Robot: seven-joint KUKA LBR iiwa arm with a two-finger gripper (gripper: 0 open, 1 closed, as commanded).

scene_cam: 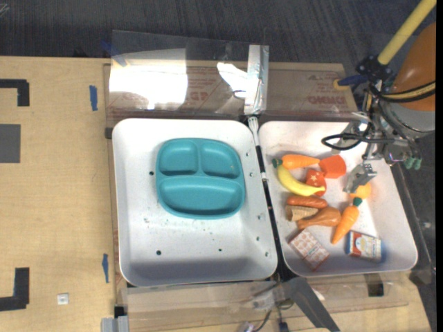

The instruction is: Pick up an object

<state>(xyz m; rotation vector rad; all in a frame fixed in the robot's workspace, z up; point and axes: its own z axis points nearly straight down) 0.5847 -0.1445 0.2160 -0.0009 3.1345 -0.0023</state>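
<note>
The right bin [407, 253] holds several toy foods: an orange carrot [300, 162], a yellow banana [293, 180], a red piece [333, 165], a strawberry [315, 179], a sausage [306, 201], a brown drumstick [320, 217], a second carrot [344, 225], a patterned box [309, 248] and a small carton [364, 245]. My gripper [360, 180] hangs low over the right side of this bin, just above a small yellow-orange piece [363, 191] by the second carrot's top. Whether it touches that piece is unclear.
The left bin [131, 206] bears a teal divided plate [201, 177]. A clear panel with a taped post [257, 81] stands behind the bins. Black cables [342, 141] hang from the wrist over the right bin's back edge.
</note>
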